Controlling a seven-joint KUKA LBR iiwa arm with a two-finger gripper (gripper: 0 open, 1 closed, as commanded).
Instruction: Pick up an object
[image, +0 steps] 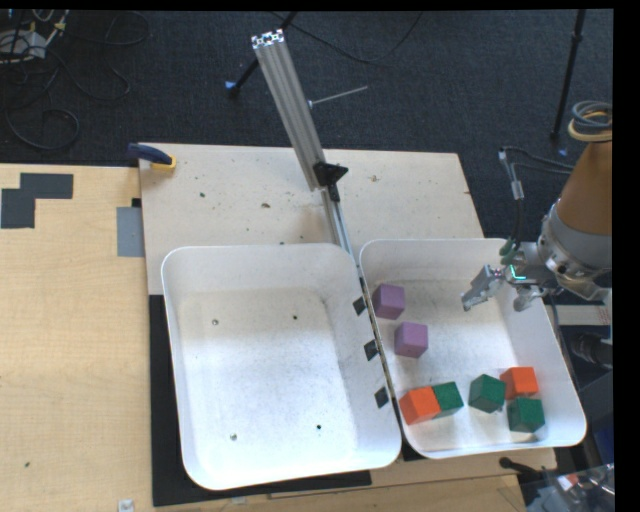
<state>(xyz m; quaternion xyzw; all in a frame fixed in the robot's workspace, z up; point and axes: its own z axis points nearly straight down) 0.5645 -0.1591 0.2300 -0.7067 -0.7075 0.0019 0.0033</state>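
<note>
The gripper hangs over the upper right part of the right bin, near its far and right rims; its metal fingers are spread apart with nothing between them. Open white floor lies below and to its left. The nearest blocks are two purple cubes, well apart from the gripper toward the bin's left wall. Along the near rim sit an orange cube touching a green cube, then a dark green block, an orange block and another green one, these three crowded close to the near right corner. All look matte and hard-edged. The left bin is speckled with dark flecks, its rim rounded. Black clips sit on the seam between the bins. A ribbed aluminium bar slants up from that seam. The arm is cut off at the right, so its wrist is hard to make out.
</note>
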